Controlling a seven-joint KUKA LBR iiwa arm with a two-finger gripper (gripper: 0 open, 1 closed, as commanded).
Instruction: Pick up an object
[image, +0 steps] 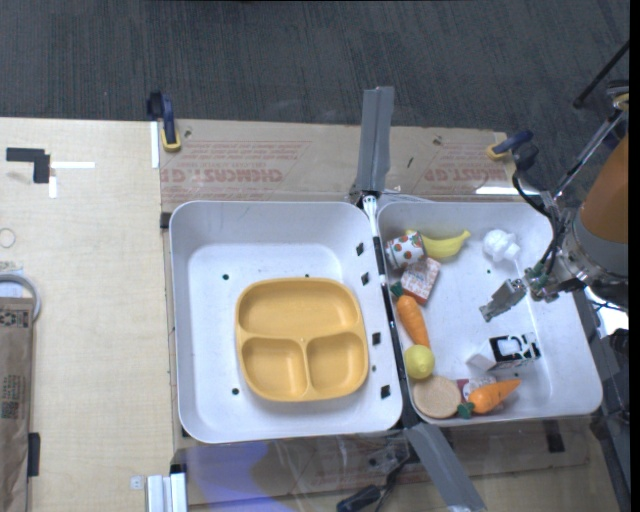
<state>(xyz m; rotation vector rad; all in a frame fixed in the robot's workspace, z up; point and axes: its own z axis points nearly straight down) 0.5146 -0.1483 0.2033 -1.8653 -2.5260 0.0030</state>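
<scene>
We see two white bins on a cardboard-lined bench (300, 160) over dark carpet (250, 50). The gripper (503, 298) hangs over the right bin (570, 400), jaws apart, nothing between them. Toy food lies there; carrot (411, 320) near the left wall.

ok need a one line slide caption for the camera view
Gripper poised over the right bin of toy food, with a yellow divided plate in the left bin.
</scene>
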